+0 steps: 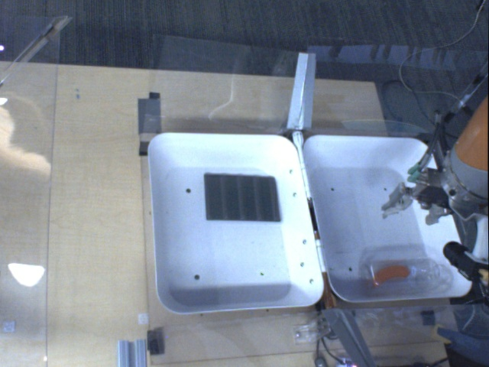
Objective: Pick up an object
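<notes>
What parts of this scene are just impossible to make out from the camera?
- Hand: small and blurred in the camera view, so its grip cannot be judged.
- Arm: cut off by the right edge.
- Clear object in the right bin: transparent with an orange part; what it is stays unclear.
- Dark ribbed pad in the left bin: its material is unreadable.

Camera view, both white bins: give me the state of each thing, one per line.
Dark ribbed rectangular mat: lying flat in the left white bin.
Clear plastic bottle with orange inside: lying on its side in the right white bin, near its front edge.
Two-finger gripper: above the right bin, holding nothing.
</notes>
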Controlling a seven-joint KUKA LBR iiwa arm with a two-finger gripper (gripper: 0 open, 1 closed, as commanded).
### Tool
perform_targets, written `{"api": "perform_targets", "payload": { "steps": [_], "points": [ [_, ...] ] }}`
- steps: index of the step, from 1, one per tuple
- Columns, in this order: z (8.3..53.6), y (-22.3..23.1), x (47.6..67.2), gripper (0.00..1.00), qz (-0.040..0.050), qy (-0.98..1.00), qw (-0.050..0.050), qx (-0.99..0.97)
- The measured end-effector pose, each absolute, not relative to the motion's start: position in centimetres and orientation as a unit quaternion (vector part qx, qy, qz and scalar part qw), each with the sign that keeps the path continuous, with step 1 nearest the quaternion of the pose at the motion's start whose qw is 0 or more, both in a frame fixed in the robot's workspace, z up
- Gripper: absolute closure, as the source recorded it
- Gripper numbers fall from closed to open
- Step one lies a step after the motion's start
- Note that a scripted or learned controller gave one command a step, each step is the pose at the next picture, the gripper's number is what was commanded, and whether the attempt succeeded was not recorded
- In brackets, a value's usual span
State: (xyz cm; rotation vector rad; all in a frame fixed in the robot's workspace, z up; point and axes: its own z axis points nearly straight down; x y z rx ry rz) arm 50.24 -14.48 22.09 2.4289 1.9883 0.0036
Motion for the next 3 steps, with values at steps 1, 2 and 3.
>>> {"api": "perform_targets", "payload": {
  "steps": [1,2,3],
  "points": [
    [9.0,-11.8,49.2,0.0,0.0056,0.635,0.006,0.772],
    [14.7,-13.3,48.8,0.0,0.0019,0.615,0.002,0.788],
    [14.7,-13.3,48.8,0.0,0.0018,0.615,0.002,0.788]
  ]
}}
